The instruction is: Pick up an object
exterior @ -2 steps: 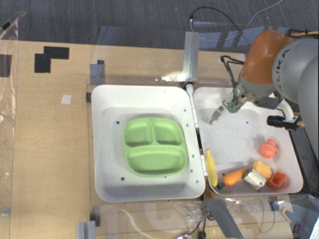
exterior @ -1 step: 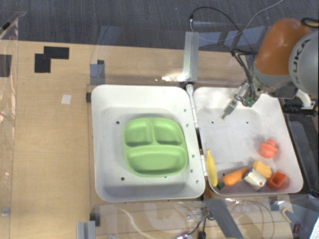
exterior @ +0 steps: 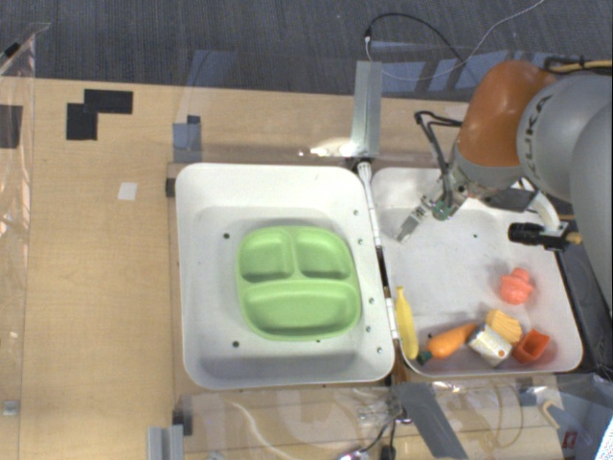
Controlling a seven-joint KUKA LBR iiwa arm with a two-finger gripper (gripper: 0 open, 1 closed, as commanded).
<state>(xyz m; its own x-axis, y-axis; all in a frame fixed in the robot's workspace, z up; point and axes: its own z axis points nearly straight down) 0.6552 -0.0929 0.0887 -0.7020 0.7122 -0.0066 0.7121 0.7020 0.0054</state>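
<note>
Over the right bin [exterior: 450,257], the end effector [exterior: 414,224] hangs with nothing visibly held; its spread cannot be told.

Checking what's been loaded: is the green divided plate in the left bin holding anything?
Empty. All three compartments of the green plate show bare green; the toy food lies in the right bin.

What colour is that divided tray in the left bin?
Light green: the tray shows plainly in the camera view, lying in the white left bin.
</note>
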